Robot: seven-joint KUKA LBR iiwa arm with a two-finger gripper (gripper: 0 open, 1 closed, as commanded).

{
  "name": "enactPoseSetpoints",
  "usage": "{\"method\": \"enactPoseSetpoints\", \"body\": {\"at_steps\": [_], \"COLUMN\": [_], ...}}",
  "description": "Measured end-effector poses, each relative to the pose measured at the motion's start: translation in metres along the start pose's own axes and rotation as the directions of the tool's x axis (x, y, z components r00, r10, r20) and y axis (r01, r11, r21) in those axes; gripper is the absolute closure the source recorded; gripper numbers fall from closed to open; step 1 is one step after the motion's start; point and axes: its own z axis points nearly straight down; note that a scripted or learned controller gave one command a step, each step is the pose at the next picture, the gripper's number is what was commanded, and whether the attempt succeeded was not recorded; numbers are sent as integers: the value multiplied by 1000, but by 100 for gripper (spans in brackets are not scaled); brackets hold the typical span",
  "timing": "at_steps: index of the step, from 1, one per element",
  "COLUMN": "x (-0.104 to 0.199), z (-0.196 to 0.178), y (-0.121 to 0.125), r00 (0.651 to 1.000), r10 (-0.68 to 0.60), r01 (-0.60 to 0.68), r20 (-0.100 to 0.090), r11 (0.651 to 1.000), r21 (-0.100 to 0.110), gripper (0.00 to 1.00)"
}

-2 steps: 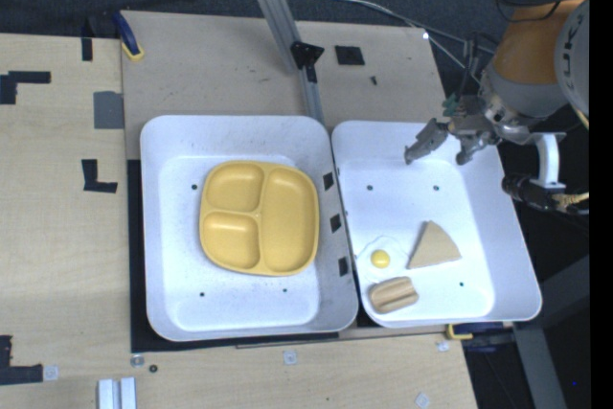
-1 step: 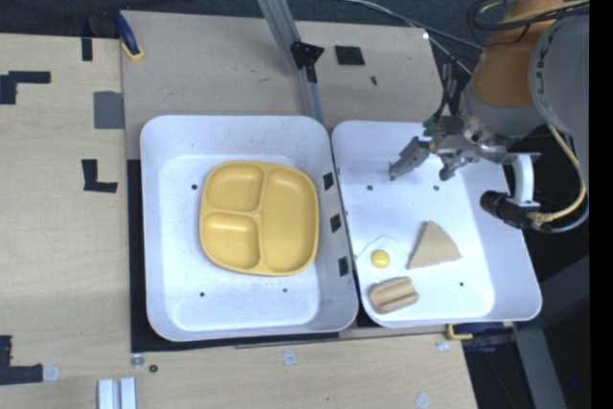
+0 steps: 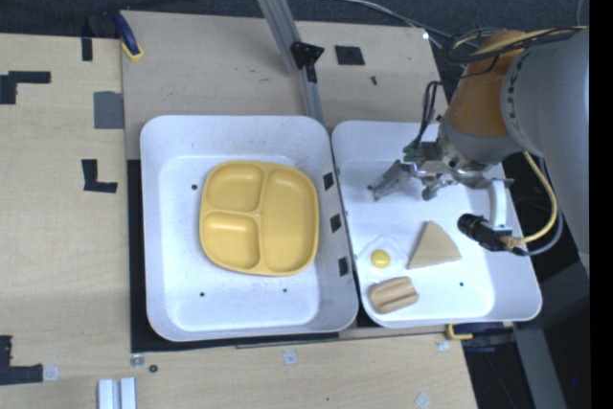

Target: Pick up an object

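Observation:
In the right bin [image 3: 359, 144] lie a tan wedge-shaped piece [image 3: 434, 246], a fried egg with a yellow yolk [image 3: 381, 257] and a brown bread roll [image 3: 392, 293]. My gripper [image 3: 406, 186] hangs over the bin's upper middle, above and left of the wedge. Its two grey fingers [image 3: 387, 182] are spread apart, with nothing between them. The left bin [image 3: 158, 206] holds a yellow divided plate [image 3: 260, 216].
A grey metal pole [image 3: 273, 0] slants down from the top to the gap between the bins. Black cables [image 3: 536, 206] loop at the arm's right side. The wooden bench [image 3: 57, 206] extends to the left, with black tape marks.

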Motion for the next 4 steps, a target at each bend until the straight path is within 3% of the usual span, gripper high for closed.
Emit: {"method": "enactPoseSetpoints", "body": {"at_steps": [1, 2, 4], "x": [0, 0, 1], "z": [22, 10, -99], "y": [1, 2, 0], "r00": [1000, 1000, 1000], "r10": [0, -1, 0], "r01": [0, 1, 0], "r20": [2, 4, 1], "r11": [1000, 1000, 1000], "r21": [-6, -11, -10], "gripper": [0, 100, 100]}}
